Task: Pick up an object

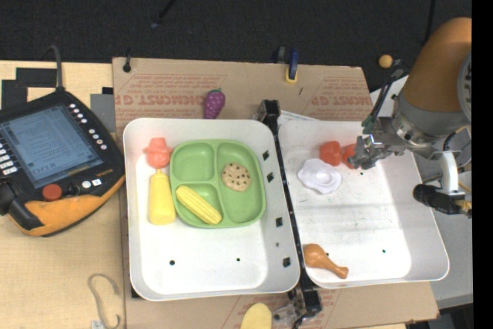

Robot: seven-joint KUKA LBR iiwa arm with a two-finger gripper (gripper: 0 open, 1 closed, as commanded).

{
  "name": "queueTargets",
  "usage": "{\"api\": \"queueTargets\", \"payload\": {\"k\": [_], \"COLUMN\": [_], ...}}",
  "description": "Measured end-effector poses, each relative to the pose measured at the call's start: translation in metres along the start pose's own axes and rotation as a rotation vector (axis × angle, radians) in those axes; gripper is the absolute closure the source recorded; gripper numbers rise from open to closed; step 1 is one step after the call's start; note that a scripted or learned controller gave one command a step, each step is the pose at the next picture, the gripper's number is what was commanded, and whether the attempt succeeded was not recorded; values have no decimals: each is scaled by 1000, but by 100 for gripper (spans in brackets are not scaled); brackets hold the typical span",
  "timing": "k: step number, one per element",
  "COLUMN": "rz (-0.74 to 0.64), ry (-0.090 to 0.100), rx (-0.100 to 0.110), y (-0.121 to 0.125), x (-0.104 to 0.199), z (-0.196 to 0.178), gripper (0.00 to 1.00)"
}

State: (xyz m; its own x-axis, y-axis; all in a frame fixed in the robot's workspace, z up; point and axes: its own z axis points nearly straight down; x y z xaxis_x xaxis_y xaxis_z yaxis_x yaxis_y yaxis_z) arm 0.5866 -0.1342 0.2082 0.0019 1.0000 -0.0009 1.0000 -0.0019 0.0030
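In the right bin [400,243] lie a small red toy [331,152], a white fried-egg toy [319,176] just below it, and a brown drumstick [324,260] near the front left corner. My gripper [360,153] hangs low over the bin's far part, right beside the red toy on its right side. The arm comes in from the right, its orange band above the wrist. In the left bin [200,258] sits a green divided plate [196,166] with a corn cob [199,204] and a cookie [236,176].
Left of the plate lie a yellow bottle toy [160,198] and a pink toy [157,152]. A purple grape bunch [214,102] rests on the cardboard behind the bins. A teach pendant [54,154] sits at far left. A yellow toy [257,316] lies below the bins.
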Motion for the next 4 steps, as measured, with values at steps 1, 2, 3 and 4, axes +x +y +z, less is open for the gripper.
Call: {"api": "queueTargets", "payload": {"k": [1,2,3,4], "rz": [-1,-6,-5,-2], "ry": [1,3,3,1], "rx": [2,3,3,7], "y": [0,17,36,37], "x": [-1,53,100,121], "z": [-20,-29,-31,-9], "gripper": [100,100,100,100]}}
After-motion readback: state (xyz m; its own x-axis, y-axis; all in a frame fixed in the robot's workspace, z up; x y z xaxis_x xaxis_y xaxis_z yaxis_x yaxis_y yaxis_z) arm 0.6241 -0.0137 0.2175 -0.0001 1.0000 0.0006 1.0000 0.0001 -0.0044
